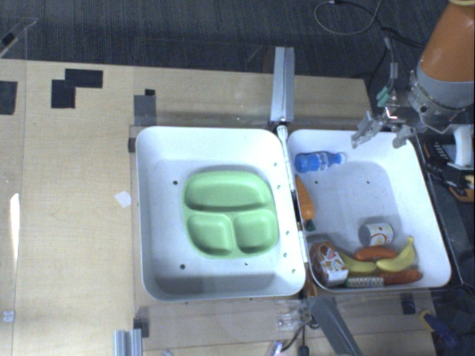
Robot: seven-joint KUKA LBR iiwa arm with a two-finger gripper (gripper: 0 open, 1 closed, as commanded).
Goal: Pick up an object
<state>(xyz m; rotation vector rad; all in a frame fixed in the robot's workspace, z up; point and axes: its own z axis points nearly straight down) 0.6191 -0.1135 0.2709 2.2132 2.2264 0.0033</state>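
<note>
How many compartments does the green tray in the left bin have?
3. The green tray has one wide compartment across its far side and two smaller ones side by side along its near side. None looks hidden.

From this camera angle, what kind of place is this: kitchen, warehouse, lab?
Most likely a robotics lab pick-and-place cell. Two white bins sit side by side on a wooden bench, the right bin holding toy food and a blue bottle, and a gripper hangs over it, cables trailing on the floor.
</note>
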